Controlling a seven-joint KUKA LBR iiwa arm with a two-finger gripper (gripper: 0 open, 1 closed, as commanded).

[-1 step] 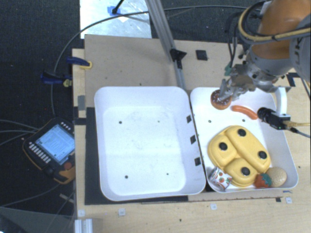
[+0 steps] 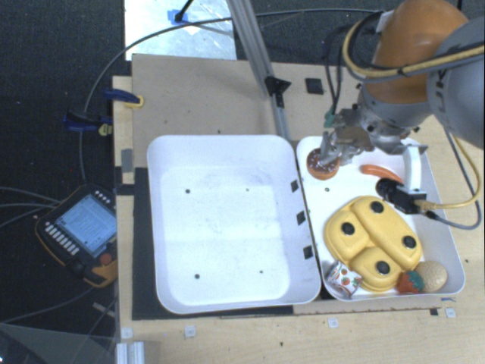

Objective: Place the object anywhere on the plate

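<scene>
The left bin (image 2: 227, 218) lies broad and bare at nine o'clock of the right bin (image 2: 443, 203), which holds the yellow sectioned plate (image 2: 373, 241) at its centre. The arm (image 2: 413, 44) reaches in from two o'clock, and its gripper (image 2: 330, 158) sits low over a small brown donut-like object (image 2: 323, 167) at eleven o'clock of the plate, near the bin's corner. Whether the pincer is spread or closed on it I cannot tell. To do this step well, confirm a firm grasp before lifting, then carry toward five o'clock, clearing the orange sausage-shaped toy (image 2: 379, 172).
</scene>
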